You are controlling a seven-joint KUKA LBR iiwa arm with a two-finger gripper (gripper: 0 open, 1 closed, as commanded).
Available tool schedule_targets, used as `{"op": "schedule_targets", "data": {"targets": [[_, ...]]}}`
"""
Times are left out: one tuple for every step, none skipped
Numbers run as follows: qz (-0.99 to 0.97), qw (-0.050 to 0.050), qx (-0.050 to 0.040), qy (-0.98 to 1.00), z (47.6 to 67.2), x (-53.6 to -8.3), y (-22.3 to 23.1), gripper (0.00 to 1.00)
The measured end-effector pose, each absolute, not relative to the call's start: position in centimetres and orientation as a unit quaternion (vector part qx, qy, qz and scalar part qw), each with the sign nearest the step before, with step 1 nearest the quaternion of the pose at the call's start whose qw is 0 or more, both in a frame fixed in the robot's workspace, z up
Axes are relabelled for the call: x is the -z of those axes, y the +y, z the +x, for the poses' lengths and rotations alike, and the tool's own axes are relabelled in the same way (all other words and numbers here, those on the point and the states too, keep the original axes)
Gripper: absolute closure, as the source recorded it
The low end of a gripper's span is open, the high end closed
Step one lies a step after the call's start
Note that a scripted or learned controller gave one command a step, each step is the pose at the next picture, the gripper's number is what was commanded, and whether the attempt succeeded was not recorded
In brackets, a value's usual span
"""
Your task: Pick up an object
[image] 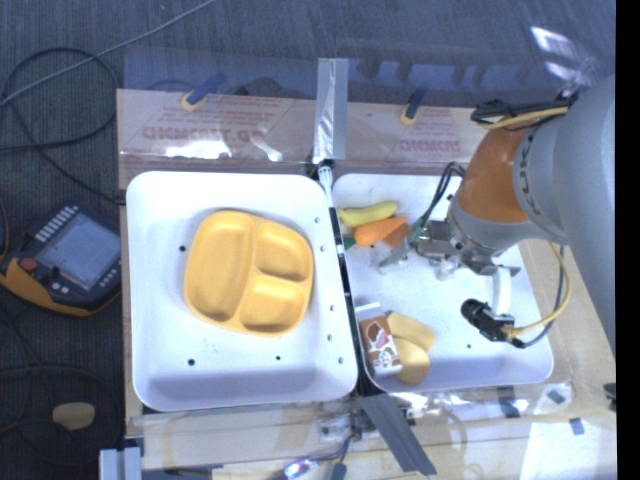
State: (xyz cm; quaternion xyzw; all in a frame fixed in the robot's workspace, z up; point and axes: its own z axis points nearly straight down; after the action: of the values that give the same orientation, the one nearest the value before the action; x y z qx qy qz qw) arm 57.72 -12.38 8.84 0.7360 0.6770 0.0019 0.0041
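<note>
- Carrot [381,232] is lying in the right bin [520,368], just below a banana [368,211], by the divider.
- Robot's hand [400,253] is hovering just beside it; whether it is spread or closed, I cannot tell.
- Yellow tray [250,271] is sitting in the left bin [160,368].

A yellow banana [368,211] and an orange carrot [380,232] lie side by side by the right bin's far left wall. A tan bread slice [411,332] rests near its front left corner.
</note>
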Motion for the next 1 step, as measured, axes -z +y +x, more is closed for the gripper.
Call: {"op": "schedule_targets", "data": {"targets": [[0.729,0.005,-0.0023,0.685,63.82,-8.79,-11.00,0.00]]}}
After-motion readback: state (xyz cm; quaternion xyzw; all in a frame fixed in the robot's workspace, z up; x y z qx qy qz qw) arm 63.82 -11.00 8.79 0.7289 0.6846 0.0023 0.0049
